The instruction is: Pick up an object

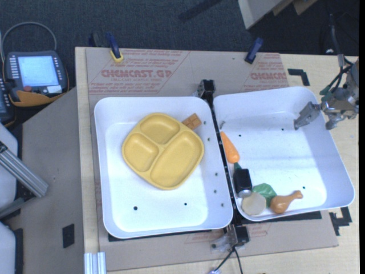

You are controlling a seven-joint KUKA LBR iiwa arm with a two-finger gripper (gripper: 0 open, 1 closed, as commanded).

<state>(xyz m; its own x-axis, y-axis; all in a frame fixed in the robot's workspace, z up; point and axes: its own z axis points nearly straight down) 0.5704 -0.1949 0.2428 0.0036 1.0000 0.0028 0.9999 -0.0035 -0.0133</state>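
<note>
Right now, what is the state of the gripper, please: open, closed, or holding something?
Gripper: open, holding nothing, over the upper right part of the right bin.

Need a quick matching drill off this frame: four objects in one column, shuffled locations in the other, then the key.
Things:
1. yellow divided plate
2. toy carrot
3. toy chicken drumstick
4. gripper

Places:
A. right bin, near edge
B. over the right bin's far right corner
C. left bin, middle
D. right bin, against its left wall

Pairs: 1-C, 2-D, 3-A, 4-B
</note>
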